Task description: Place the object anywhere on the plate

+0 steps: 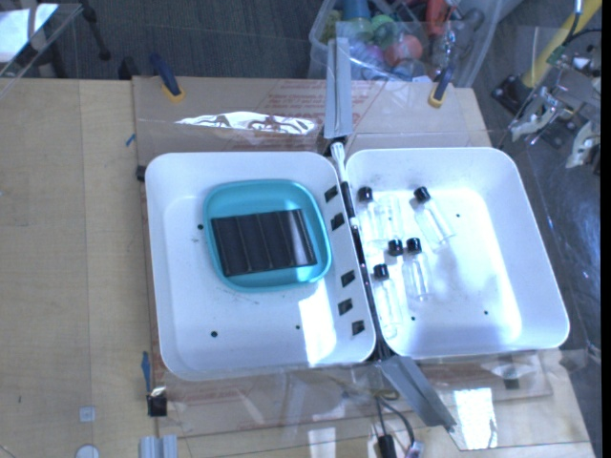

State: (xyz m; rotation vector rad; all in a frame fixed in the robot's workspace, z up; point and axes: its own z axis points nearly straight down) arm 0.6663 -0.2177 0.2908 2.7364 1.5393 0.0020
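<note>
A teal plate [221, 210] with rounded corners lies in the left bin [181, 303], toward its back. A dark, ribbed rectangular patch [263, 241] covers the plate's flat middle; I cannot tell whether it is an object or a reflection. Several small clear vials with black caps lie loose in the right bin [506, 284]. One vial [431, 215] is near the back, a pair [414, 267] rests near the middle, and others [380, 284] lie close to the divider.
A row of black clips [346, 277] runs along the divider between the bins. A clear tub of coloured toys [401, 17] stands behind the bins. Cables and metal hardware [554, 113] crowd the back right. Bare wooden bench [67, 256] extends to the left.
</note>
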